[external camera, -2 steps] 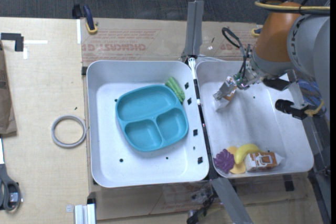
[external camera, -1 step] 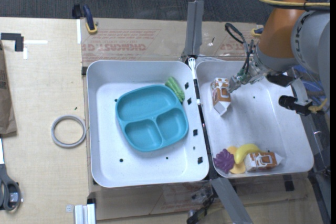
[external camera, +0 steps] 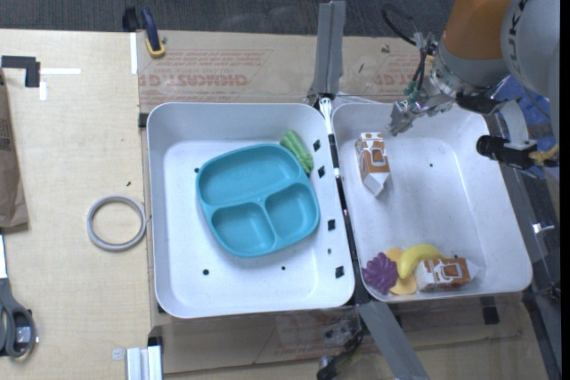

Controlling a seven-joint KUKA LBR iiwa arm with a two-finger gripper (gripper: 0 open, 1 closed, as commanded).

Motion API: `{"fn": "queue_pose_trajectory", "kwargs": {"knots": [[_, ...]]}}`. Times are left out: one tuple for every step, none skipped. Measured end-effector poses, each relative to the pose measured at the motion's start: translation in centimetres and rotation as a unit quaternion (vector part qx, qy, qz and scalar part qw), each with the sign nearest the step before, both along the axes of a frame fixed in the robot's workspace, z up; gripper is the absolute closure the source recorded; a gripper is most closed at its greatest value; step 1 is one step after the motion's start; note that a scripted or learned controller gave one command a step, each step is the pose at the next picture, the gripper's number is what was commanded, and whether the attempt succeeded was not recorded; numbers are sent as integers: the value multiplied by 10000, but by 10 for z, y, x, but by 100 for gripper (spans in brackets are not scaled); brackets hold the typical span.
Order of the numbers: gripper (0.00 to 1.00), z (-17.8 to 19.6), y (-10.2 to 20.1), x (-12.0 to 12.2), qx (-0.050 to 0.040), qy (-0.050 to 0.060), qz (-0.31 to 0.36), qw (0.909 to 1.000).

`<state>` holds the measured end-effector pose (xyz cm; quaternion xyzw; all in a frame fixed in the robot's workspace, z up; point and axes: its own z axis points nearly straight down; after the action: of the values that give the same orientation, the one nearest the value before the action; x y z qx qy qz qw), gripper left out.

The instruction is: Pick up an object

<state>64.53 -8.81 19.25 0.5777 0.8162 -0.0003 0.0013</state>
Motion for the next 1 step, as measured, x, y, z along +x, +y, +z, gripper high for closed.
{"fn": "queue_pose_trajectory", "kwargs": {"knots": [[0,0,0,0,1,4,-1,10000]]}}
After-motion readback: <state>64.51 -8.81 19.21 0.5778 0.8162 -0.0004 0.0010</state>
